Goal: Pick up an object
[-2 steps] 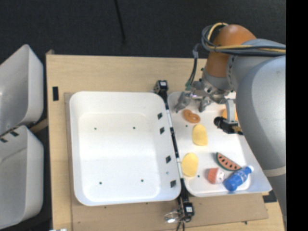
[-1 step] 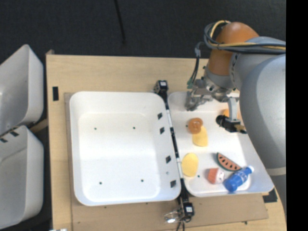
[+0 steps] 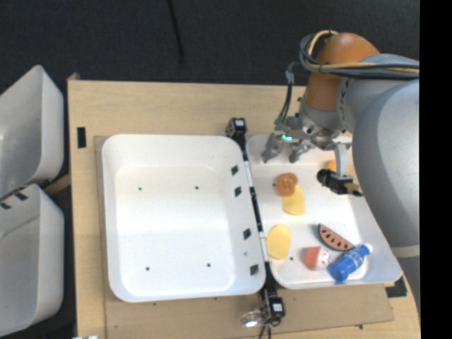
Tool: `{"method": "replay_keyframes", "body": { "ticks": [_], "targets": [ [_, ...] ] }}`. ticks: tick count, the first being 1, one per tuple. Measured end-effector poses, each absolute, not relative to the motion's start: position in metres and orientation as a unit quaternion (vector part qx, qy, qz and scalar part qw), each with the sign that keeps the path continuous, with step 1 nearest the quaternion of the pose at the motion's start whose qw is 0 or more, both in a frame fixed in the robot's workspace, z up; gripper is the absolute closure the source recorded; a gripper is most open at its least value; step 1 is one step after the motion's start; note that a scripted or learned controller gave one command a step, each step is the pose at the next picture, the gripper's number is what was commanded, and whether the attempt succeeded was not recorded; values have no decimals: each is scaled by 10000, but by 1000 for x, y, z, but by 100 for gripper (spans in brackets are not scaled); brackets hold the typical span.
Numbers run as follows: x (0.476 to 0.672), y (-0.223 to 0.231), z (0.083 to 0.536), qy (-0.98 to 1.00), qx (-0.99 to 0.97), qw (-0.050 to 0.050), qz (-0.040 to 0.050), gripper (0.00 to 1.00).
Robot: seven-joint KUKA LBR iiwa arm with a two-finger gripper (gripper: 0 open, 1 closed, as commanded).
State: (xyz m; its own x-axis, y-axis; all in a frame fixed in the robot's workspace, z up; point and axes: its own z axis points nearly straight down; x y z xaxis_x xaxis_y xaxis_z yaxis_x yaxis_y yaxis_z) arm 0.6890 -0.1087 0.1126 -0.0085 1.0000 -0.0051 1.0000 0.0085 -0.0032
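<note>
The shallow white right-hand bin (image 3: 367,221) is seen holding all the objects, and the grey two-finger gripper (image 3: 285,149) is poised over its far end with fingers spread apart and nothing between them. The nearest candidate, a small round orange-brown piece (image 3: 286,183), is found just below the gripper toward the camera, touching a pale yellow lump (image 3: 294,202), so a short reach toward the camera is likely called for.

Left white bin (image 3: 176,217) on the wooden bench (image 3: 155,108).
</note>
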Motion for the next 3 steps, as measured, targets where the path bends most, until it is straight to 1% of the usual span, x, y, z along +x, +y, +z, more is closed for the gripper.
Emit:
{"method": "replay_keyframes", "body": {
  "ticks": [1,2,3],
  "targets": [
    [645,-102,100,7063,7079,-8,-15,0],
    [584,-103,100,7064,7078,-16,-20,0],
    [520,-128,100,7054,7088,-13,-21,0]
  ]
}}
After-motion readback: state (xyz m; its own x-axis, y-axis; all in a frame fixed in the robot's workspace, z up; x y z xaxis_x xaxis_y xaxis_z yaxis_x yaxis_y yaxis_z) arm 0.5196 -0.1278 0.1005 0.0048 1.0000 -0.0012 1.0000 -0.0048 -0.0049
